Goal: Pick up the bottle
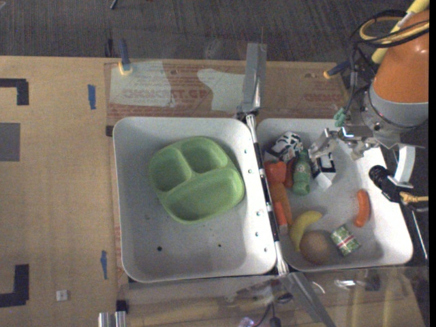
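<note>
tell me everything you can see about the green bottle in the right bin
The bottle is small and dark green, seemingly plastic, with a label-like reddish band near its middle. It lies in the right bin, near the dividing wall, lengthwise up the picture. An orange carrot-like piece sits against its left side. The gripper hovers just to its upper right, not holding it.

Two bins side by side: divided plate (196, 179) in the left bin (129, 203). In the right bin (402, 244), bottle (301, 174) beside carrot (277, 191), banana (304, 225) in front.
</note>
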Tool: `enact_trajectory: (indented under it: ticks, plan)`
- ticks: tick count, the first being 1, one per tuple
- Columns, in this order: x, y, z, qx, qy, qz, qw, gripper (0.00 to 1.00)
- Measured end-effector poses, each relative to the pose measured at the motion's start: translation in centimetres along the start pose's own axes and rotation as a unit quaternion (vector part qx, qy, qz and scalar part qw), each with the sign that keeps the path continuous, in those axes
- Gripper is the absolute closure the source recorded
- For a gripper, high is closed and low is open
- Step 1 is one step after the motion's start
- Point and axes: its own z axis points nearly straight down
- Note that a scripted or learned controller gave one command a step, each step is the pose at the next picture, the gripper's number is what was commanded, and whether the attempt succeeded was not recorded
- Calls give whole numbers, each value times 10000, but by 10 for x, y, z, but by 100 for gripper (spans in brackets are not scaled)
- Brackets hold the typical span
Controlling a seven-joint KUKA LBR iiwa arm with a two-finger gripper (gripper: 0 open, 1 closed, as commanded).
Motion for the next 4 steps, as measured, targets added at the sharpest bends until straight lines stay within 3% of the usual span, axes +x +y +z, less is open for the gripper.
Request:
enact_trajectory:
  ticks: [1, 2, 3, 4]
  plan:
    - [4, -26, 146, -41, -5, 349, 9994, 0]
    - [-10, 59, 148, -34, -5, 1038, 9946, 0]
    - [-10, 58, 141, 1, -12, 1031, 9947, 100]
    - [60, 87, 50, -14, -7, 764, 9971, 100]
